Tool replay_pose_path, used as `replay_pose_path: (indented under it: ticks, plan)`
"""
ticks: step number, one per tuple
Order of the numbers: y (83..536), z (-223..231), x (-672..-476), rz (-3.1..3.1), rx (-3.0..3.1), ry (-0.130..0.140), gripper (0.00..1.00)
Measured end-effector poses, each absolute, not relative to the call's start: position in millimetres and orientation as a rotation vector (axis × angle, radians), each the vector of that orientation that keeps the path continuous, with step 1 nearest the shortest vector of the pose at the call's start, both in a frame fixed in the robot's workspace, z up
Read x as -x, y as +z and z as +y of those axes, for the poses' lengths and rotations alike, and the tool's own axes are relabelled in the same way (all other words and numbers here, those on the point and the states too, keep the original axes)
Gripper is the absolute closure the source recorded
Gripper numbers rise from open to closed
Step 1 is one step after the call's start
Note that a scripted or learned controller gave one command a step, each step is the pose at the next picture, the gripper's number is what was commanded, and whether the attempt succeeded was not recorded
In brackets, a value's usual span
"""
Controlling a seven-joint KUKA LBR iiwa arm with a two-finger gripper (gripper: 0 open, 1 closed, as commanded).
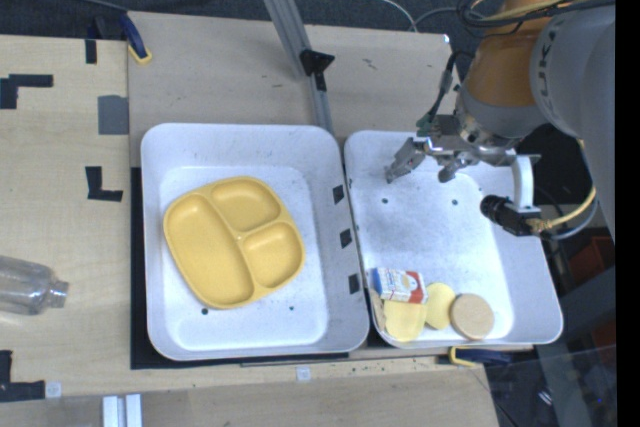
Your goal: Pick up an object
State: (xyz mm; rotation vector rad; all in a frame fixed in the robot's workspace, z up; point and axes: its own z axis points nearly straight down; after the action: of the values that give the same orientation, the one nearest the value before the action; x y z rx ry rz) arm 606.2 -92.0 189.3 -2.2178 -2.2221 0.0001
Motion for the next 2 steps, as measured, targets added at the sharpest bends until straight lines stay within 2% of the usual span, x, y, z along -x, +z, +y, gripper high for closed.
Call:
replay_pose_path:
  ticks: [1, 2]
  plan:
    - [138.4, -114.2, -651.3, -2.222, 2.219, 0.006, 0.00]
    - [87.6, -170.4, -678.2, -2.199, 2.205, 0.018, 0.00]
